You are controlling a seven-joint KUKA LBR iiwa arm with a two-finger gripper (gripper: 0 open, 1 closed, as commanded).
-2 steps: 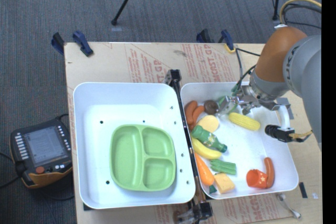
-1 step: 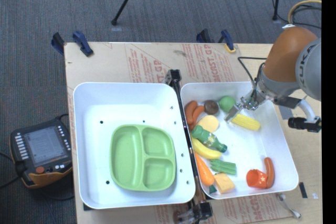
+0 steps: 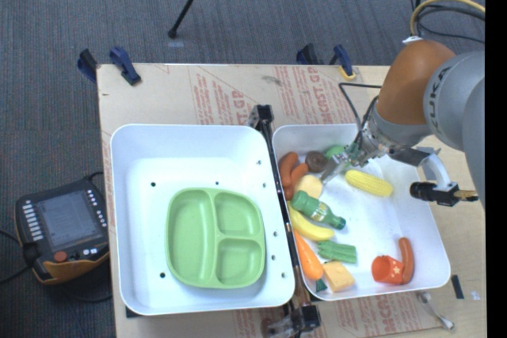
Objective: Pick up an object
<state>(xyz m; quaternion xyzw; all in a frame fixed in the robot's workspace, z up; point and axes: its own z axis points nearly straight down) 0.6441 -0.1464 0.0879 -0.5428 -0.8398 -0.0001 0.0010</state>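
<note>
My gripper (image 3: 346, 160), finger state indiscernible, hovers at the right bin's (image 3: 440, 245) far edge beside a yellow corn cob (image 3: 369, 184).

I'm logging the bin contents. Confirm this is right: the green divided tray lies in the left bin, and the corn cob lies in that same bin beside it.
One thing is wrong. The camera view shows the green divided tray in the left bin, but the corn cob lies in the right bin, among the other toy foods, near the gripper.
</note>
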